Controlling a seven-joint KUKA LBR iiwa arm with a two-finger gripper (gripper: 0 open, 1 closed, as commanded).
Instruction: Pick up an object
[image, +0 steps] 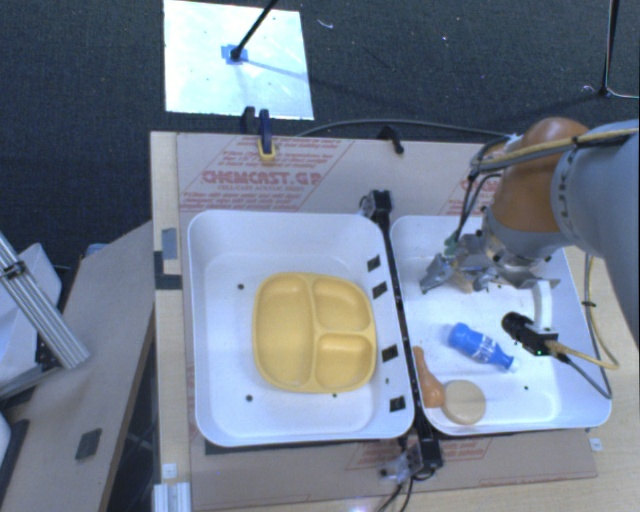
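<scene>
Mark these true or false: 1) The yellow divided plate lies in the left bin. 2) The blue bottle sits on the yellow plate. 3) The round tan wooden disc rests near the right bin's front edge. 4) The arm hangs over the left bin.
1) The yellow divided plastic plate lies in the left white bin: true.
2) False: the small blue plastic bottle lies on the floor of the right white bin.
3) The round tan wooden disc rests near that bin's front edge: true.
4) False: the grey arm is over the right bin.
</scene>
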